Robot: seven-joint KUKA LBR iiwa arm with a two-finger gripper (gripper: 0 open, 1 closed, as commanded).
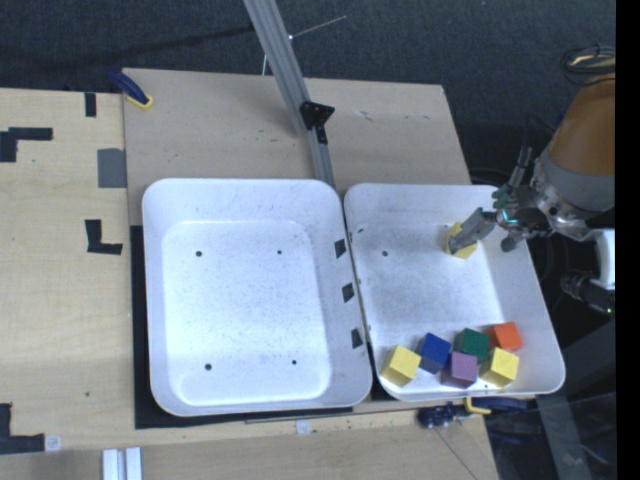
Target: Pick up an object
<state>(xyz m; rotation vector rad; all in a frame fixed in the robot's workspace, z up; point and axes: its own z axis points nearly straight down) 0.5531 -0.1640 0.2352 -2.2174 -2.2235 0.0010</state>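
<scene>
My gripper (468,232) hangs over the upper right part of the right bin (420,288), reaching in from the right. A yellow block (463,248) shows right at its tip, partly covered by it; whether the block is gripped or merely lies beneath is unclear. Near the bin's front edge sits a cluster of blocks: a yellow one (402,364), a blue one (435,351), a green one (471,344), a purple one (463,367), an orange one (507,336) and another yellow one (503,366).
The left bin (245,288) lies beside the right one. A grey metal bar (285,63) slants down from the top to the gap between the bins. The arm's orange band (590,133) is at the right edge.
</scene>
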